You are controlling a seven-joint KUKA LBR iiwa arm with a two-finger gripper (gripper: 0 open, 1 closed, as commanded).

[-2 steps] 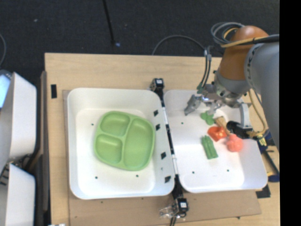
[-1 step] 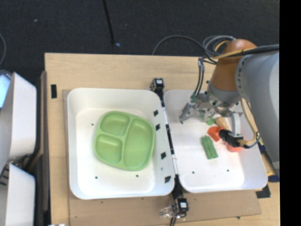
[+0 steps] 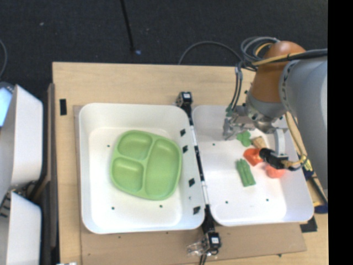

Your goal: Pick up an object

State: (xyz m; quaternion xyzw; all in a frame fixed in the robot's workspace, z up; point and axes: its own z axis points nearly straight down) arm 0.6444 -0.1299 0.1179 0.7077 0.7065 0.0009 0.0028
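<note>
My gripper hangs low over the back of the right bin, under the orange-banded wrist. A small green piece lies just right of it, with a tan piece beside that. In front of these sit an orange piece and a long green block, and a red-orange piece lies further right. I see nothing between the gripper and the bin floor.
The left bin holds a green divided plate. A raised divider with black clips separates the two bins. The arm covers the right bin's back right corner.
</note>
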